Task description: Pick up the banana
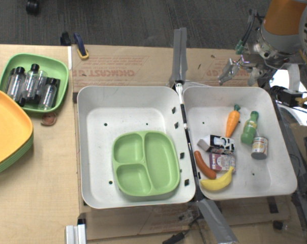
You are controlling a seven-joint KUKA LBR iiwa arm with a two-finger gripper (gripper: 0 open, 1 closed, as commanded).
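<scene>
The yellow banana (218, 181) lies curved near the front left corner of the right bin (275, 179), touching a red sausage (204, 165) on its left and a pink packet (223, 162) behind it. My gripper (243, 73) hangs above the back rim of the right bin, far behind the banana. Its fingers stand open with nothing between them. The arm's orange band (285, 9) is at the top right.
The right bin also holds a carrot (232, 121), a green bottle (250, 127), a small can (259, 147) and a dark packet (222, 144). A green divided plate (146, 162) sits in the left bin. Off to the left are a green tray of bottles (34, 83) and orange plates (6, 131).
</scene>
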